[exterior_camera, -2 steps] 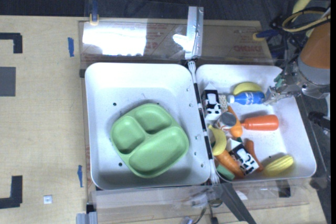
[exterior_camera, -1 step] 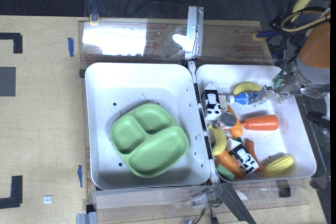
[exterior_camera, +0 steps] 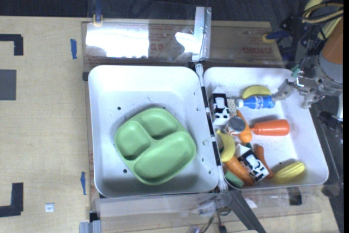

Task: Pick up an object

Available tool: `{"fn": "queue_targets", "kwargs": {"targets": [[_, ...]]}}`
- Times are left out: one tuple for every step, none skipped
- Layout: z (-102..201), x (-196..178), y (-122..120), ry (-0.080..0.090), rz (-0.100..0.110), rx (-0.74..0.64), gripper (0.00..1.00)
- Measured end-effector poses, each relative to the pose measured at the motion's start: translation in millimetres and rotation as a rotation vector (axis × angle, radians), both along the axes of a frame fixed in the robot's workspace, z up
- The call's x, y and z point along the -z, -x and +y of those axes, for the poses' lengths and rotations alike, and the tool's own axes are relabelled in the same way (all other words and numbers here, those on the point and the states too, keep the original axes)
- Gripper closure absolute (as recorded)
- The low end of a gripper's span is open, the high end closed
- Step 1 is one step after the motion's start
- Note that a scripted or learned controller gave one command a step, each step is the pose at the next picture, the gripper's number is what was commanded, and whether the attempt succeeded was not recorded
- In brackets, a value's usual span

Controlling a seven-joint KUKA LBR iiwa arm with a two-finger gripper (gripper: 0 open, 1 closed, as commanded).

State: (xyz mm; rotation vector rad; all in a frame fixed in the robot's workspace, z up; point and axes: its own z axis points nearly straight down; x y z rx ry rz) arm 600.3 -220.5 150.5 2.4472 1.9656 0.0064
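Nearest the lens, the green divided plate (exterior_camera: 156, 144) fills the left bin (exterior_camera: 103, 84), while my gripper (exterior_camera: 300, 90), fingers spread and holding nothing, hovers by the right bin's (exterior_camera: 308, 133) blue bottle (exterior_camera: 256, 101), probably light, stiff, slippery, best pinched mid-body.

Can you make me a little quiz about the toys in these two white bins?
1. True or false: the green plastic divided plate lies in the left white bin.
2. Which toy lies nearest the robot's gripper? A) the blue and white plastic bottle B) the yellow lemon-shaped toy C) the green plate
3. Fill in: the orange carrot-shaped toy lies in the ___ bin.

Key: 1 true; 2 A; 3 right.
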Motion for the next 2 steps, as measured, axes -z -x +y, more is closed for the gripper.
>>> {"fn": "queue_targets", "kwargs": {"targets": [[83,0,4,0.000,0.006,-0.258,0.00],[82,64,95,0.003,0.000,-0.375,0.00]]}}
